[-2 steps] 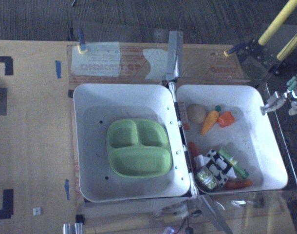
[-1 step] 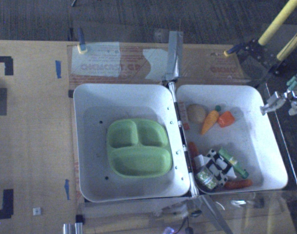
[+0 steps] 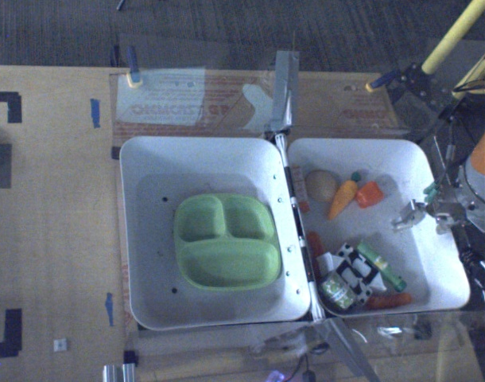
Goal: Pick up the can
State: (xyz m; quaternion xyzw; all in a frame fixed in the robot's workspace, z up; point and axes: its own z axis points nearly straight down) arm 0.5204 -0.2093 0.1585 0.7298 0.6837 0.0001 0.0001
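- Gripper (image 3: 421,212) at 3 o'clock in right bin (image 3: 409,153), fingers spread apart, clamping nothing.
- Can (image 3: 336,291) lying at 7 o'clock of same bin, beside black-and-white box (image 3: 354,267).
- Green divided plate (image 3: 225,241) in left bin (image 3: 147,165).

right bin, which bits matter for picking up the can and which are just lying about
For the job:
can, lying at the front left
gripper

Lying about:
toy carrot
potato
orange block
green divided plate in left bin
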